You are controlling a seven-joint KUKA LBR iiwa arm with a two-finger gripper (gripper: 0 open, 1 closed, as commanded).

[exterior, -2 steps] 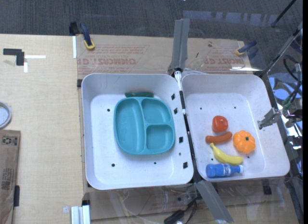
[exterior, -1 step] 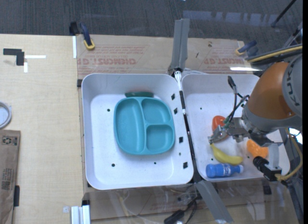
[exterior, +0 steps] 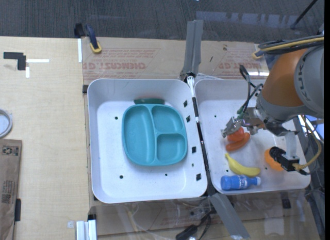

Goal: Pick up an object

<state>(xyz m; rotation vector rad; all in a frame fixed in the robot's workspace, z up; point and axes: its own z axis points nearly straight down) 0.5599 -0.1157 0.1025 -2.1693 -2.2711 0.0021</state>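
In the right bin (exterior: 219, 102) lie an orange-red object (exterior: 239, 140), a yellow banana (exterior: 242, 167), a blue bottle (exterior: 238, 182) on its side with a white cap, and an orange round object (exterior: 272, 161) near the right wall. My gripper (exterior: 232, 129) hangs low at the top left edge of the orange-red object, seemingly touching it. The wrist and orange band hide what lies behind it. The banana lies just below the orange-red object, and the bottle rests against the bin's front wall.
The left bin (exterior: 103, 146) holds a teal divided plate (exterior: 154, 134), with a dark teal item (exterior: 149, 101) peeking out behind it. A grey divider post (exterior: 193, 48) stands between the bins at the back. Cables hang at the right by the arm.
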